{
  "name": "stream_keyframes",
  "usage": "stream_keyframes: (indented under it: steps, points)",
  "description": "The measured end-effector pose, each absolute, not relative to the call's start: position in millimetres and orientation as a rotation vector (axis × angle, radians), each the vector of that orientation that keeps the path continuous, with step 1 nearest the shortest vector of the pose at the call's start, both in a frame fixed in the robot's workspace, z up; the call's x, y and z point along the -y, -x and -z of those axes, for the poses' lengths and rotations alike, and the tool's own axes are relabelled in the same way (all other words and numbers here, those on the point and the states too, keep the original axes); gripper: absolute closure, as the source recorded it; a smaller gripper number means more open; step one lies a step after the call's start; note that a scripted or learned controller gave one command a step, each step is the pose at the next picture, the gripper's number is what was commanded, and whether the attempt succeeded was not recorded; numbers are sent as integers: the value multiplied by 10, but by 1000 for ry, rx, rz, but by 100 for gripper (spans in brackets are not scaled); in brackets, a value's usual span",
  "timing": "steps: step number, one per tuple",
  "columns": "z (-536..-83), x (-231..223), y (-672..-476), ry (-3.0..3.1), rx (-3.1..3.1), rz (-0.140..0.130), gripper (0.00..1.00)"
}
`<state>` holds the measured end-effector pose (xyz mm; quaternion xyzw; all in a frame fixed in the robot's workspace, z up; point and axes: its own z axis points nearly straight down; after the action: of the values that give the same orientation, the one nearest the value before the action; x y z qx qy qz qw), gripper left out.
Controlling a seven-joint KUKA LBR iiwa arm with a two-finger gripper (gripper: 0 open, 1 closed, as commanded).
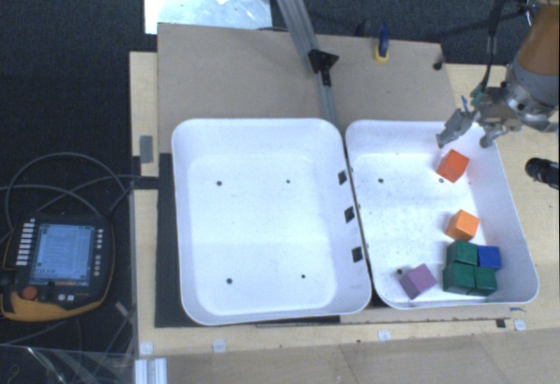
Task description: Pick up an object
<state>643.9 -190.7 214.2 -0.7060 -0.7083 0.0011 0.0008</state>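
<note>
My gripper (470,132) hangs over the far right corner of the right bin (385,198), its two fingers spread apart and open with nothing between them. Just below it in the view, a red-orange cube (452,165) lies on the bin floor, apart from the fingers. Further toward the front sit a smaller orange cube (463,224), a cluster of green blocks (464,268), a blue cube (488,257) resting against them, and a purple block (418,280).
The left bin (254,216) stands beside the right one, with black clips along the shared rims. A slanted metal pole (297,6) crosses the back of the bench. A teach pendant (57,264) lies at the far left.
</note>
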Motion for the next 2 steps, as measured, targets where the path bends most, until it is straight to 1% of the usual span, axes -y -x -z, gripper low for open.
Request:
stream_keyframes:
  steps: [1,2]
  points:
    - [-1714,1955,-6466,2218,2223,-3,0]
    - [-1195,1874,-6452,2221,2231,1,0]
